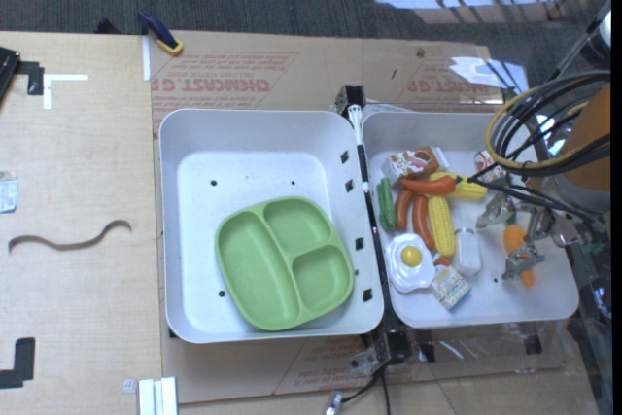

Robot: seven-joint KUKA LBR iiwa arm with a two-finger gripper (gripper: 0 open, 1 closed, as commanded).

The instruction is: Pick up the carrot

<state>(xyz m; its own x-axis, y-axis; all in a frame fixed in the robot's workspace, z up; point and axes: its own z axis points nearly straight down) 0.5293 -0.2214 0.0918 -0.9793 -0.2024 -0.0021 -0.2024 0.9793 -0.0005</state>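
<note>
The fingers [513, 236] appear to stand part open over the near right part of the right bin [486, 311], with nothing clearly clamped between them. The carrot [526, 278] lies right under them, orange showing both beside and just nearward of the grey metal.

The risks, as I judge them:
- The carrot seems to lie nearly along the line of the fingers, so closing could pinch one end and squirt it out.
- A tip could land on the carrot and press it into the bin floor.
- The black and yellow cables [530, 126] looping over the far right corner might snag.

Counting from the near edge outward:
- one small packet [449, 288]
- one fried egg [409, 258]
- one carrot
- one white piece [468, 253]
- one corn cob [440, 224]
- two or three sausages [420, 219], too crowded to be sure
- one green pod [386, 204]
- one banana [472, 190]

In the left bin [185, 209] lies one green divided plate [282, 262]. Two bins stand on the table [78, 160].
</note>
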